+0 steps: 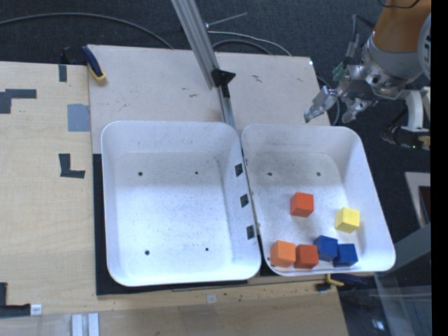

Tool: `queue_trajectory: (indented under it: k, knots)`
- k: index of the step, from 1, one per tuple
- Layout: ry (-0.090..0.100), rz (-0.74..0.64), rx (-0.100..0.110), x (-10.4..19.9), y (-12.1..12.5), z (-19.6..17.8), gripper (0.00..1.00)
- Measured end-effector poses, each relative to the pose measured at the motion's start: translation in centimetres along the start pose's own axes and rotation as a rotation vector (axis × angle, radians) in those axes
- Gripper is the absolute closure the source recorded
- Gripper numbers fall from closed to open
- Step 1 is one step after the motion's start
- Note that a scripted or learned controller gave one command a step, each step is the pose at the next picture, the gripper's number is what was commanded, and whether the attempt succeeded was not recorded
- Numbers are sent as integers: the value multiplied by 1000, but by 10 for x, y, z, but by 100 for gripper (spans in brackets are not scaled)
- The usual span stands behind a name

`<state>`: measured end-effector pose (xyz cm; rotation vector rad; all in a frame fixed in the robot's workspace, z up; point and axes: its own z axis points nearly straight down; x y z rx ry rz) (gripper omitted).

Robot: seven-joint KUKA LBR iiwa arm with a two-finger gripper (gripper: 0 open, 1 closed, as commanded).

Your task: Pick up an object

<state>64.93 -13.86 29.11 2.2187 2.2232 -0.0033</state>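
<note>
Orange cube: alone, mid right bin.
Yellow cube: right, tilted.
Near row: orange block, red-orange block, two blue blocks, touching.

Both white bins look like smooth, faintly glossy plastic, speckled with dark grit. The bench top reads as pale matt wood. A ribbed aluminium rail shines dully. The small cubes appear matt, while the gripper is bare grey metal
</note>
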Motion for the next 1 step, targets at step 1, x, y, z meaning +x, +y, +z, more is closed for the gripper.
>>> queue_trajectory:
  k: [1]
  knots:
    - [3,0,10,50,-38,170,0]
